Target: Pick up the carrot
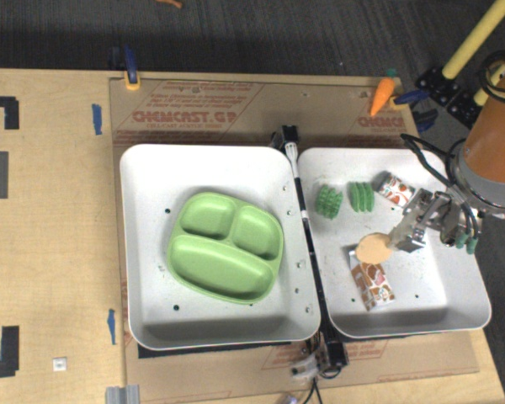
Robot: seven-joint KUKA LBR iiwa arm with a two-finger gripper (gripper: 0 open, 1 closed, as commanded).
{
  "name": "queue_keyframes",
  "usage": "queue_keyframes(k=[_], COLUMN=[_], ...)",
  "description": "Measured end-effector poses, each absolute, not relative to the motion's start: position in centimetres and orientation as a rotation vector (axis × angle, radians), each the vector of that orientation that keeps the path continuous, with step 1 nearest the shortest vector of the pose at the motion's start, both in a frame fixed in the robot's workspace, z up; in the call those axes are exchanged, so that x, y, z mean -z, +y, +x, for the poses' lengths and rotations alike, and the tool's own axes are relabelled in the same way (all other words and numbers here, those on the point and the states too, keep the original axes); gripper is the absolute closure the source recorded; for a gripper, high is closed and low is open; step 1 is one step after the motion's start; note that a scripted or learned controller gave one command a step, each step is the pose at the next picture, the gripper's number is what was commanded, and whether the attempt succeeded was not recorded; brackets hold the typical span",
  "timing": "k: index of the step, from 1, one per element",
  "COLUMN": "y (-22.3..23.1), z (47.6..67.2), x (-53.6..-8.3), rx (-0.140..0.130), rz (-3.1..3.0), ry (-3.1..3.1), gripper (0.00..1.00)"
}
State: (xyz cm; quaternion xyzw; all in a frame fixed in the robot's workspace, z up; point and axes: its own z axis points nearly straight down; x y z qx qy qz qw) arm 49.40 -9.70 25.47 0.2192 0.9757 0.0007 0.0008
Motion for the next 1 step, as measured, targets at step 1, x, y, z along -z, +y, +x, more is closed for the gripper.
queue_keyframes(k=[1], y=[-13.63], z=[48.02], x=[-23.44], rx=[0.000], rz=[0.185], ry=[3.134], gripper=[1.00])
